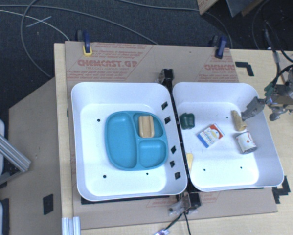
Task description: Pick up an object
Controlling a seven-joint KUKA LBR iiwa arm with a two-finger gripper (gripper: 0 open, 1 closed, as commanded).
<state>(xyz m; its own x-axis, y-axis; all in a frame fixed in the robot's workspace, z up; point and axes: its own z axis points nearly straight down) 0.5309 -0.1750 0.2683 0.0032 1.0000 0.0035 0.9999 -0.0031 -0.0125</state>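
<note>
Probably a lab: clamped bench (pixel 136 58), loose cables (pixel 38 13).

Dark carpet (pixel 29 48) (strewn with thin cables (pixel 43 13)) surrounds the pale wooden bench (pixel 63 131).

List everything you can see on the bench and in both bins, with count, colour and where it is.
bins: 2, white, side by side on the bench
tray: 1, blue, three compartments, left bin middle
block: 1, tan, in the tray's upper right compartment
cup: 1, dark green, right bin, upper left
packet: 1, white, blue and red, right bin middle
stick: 1, tan, right bin, right of the packet
can: 1, white-grey, right bin, below the stick
yellow piece: 1, right bin's left edge, low
clamps: 2, blue, board's top edge
pincer: 1, grey, above the right bin's upper right, near the stick
</note>
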